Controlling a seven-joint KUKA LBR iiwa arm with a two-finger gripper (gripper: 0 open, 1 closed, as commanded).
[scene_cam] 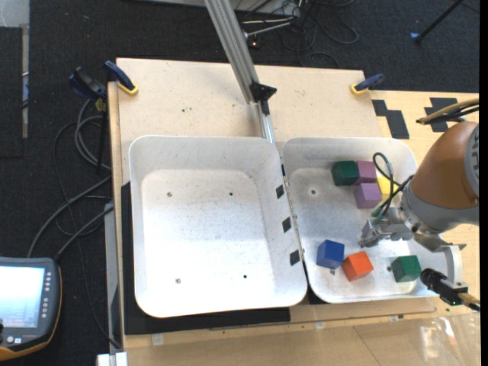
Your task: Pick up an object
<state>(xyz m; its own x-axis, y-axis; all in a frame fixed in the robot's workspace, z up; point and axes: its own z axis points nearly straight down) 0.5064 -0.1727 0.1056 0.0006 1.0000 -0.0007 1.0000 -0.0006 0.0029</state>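
On the surface's right bin point(305, 170), your pincer point(371, 235), whose opening you cannot tell, hangs just above-right of the orange cube point(357, 266).

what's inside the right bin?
In the right bin: blue block, orange block, two green blocks, purple blocks. The arm covers the bin's right part.

Teach pendant point(27, 305), corner clamps point(120, 78)
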